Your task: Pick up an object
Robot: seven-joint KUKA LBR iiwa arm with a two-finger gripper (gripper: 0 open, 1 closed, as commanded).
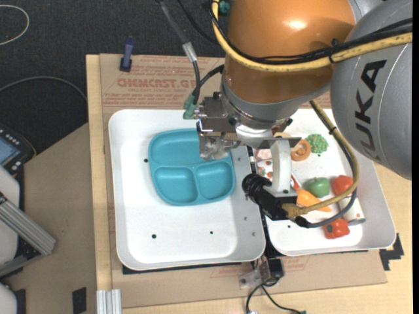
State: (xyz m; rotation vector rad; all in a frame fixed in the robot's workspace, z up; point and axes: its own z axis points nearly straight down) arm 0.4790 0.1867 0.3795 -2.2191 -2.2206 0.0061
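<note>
The gripper (211,148) hung over the blue divided tray (190,167) in the left bin (131,195), at the tray's right edge; whether it gripped anything could not be told. The step looked like the descent to grasp; next it would need a closing on the tray's rim and a lift.

Left bin (131,195) floor lies open around the blue tray (186,169) (arm (288,51) overhangs the right bin (376,231)).

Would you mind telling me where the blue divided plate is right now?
The blue divided plate lies in the left bin, towards its upper right, just left of the gripper.
</note>
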